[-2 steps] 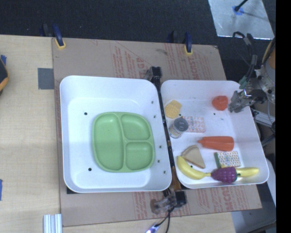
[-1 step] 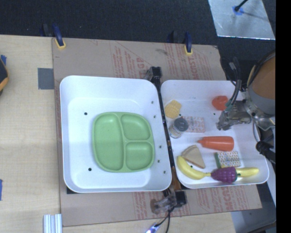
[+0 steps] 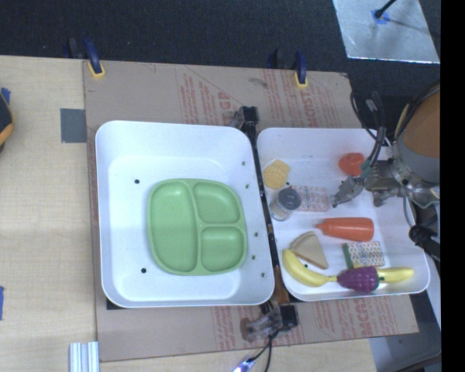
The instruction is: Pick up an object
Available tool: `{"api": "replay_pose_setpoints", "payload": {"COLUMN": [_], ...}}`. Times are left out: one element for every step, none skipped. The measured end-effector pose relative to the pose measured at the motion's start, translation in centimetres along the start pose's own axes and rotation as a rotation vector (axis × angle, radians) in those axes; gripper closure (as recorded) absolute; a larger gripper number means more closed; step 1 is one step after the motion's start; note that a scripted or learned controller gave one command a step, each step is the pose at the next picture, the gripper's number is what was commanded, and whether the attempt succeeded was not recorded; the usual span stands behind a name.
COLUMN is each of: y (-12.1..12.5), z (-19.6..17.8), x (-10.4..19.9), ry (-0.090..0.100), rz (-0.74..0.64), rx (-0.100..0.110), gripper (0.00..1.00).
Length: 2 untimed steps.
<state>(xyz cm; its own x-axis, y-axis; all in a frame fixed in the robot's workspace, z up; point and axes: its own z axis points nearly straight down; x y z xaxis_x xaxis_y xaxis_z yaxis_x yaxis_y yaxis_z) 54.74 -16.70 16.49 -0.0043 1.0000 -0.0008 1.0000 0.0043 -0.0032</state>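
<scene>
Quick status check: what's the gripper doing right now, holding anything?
Gripper: fingers open, holding nothing, poised over the right bin between the red tomato and the carrot.

One fixed camera looks down at a slant from above the surface [image 3: 39, 231], far enough back to frame both white bins whole: the left bin [image 3: 116, 208] toward 9 o'clock, the right bin [image 3: 318, 142] toward 3 o'clock, where the arm [image 3: 422, 134] enters.

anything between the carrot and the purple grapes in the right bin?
Yes. In the camera view, a small patterned packet lies between the carrot above and the purple grapes below.
</scene>
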Motion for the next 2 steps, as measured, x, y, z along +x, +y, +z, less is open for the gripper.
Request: {"api": "replay_pose_setpoints", "payload": {"y": [5.1, 10.8], "z": [6.7, 7.2], "x": [-4.5, -4.5], "ry": [0.000, 0.001], "rz": [0.001, 0.000], "rx": [0.000, -0.001], "gripper": [0.00, 0.00]}}
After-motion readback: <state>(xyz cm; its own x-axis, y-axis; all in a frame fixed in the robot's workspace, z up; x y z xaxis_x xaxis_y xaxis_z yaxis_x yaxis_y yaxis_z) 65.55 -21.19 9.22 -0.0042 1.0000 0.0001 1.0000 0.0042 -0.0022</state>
